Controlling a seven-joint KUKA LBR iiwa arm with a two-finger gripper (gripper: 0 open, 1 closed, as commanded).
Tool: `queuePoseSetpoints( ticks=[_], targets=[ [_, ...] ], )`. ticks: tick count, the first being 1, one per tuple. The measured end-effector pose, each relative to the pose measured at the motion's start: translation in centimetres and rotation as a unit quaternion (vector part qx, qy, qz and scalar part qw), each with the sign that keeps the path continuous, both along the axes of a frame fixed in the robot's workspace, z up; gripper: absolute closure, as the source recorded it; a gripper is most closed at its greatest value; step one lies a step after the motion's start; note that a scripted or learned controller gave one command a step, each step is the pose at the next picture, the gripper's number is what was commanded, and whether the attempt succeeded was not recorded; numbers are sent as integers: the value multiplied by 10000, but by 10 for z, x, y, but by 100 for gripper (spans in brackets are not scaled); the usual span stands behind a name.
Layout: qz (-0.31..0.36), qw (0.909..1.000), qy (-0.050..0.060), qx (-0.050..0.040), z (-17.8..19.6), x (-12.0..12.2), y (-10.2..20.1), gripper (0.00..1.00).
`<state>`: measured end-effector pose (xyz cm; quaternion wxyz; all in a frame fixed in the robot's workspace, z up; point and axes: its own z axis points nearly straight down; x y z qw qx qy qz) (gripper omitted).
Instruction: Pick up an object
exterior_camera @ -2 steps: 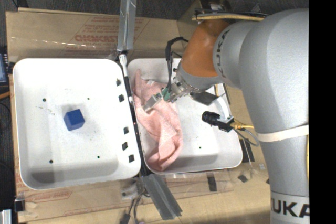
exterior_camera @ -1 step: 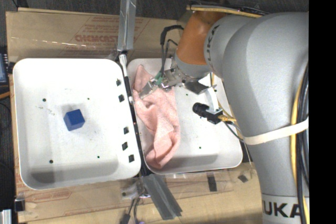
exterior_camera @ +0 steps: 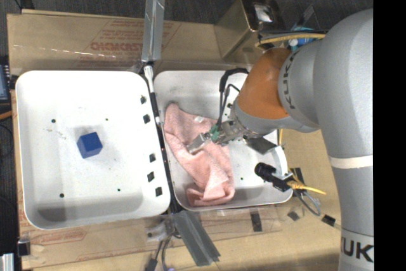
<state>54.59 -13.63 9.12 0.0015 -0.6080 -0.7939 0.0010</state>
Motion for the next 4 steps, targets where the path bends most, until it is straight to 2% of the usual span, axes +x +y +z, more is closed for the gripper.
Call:
queuePoseSetpoints(
  ticks=[1, 2, 3, 4],
  targets=[
    [-751, 9972, 3, -1, -1, 45, 21, 0],
    [-642, 9979, 0, 3, 0, 79, 28, 0],
    [-1154, 9933, 2, -3, 100, 57, 49, 0],
    [-1114, 9938, 30, -3, 107, 57, 50, 100]
  ],
)
